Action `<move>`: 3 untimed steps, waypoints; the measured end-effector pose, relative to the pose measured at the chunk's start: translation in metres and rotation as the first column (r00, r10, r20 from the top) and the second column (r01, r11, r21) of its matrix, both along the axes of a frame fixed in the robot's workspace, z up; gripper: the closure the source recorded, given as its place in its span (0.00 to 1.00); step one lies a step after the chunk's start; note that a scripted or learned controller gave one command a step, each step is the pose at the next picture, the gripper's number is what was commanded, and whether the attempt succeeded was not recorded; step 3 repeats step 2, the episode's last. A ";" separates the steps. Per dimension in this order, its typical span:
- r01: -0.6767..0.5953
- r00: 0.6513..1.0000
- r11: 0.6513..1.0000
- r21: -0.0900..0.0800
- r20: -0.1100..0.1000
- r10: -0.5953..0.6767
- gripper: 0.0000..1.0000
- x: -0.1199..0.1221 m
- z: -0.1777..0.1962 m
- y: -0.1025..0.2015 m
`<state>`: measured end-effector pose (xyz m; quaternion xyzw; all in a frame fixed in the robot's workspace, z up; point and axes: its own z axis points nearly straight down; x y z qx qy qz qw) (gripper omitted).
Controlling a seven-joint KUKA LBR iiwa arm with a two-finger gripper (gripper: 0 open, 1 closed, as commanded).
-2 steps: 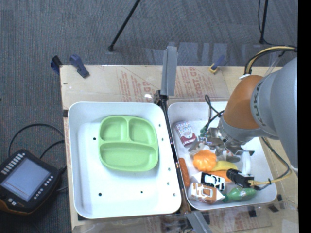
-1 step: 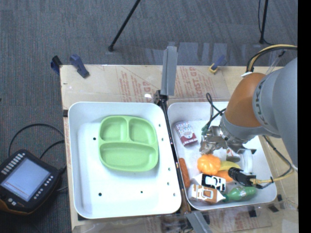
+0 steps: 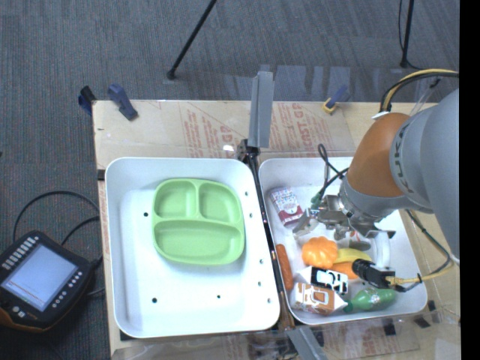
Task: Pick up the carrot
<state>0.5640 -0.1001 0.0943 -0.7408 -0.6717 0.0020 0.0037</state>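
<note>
Bench with two white bins. Gripper (image 3: 334, 223) hovers in right bin (image 3: 415, 265), grip state unclear. Carrot (image 3: 284, 265) lies at its 8 o'clock along the bin's left wall, untouched. Approach step; next needs shift over carrot, descend.

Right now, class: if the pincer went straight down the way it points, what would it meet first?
Probably the orange pepper-like toy, lying just below the pincer in the right bin. The carrot lies off to the left. Depth is unclear.
</note>
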 end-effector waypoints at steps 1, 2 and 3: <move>-0.501 0.865 0.865 -0.003 0.011 0.501 0.00 -0.052 -0.007 -0.008; -0.494 0.869 0.869 -0.002 0.011 0.494 1.00 -0.052 0.002 -0.010; -0.494 0.869 0.869 -0.002 0.011 0.494 1.00 -0.052 0.002 -0.010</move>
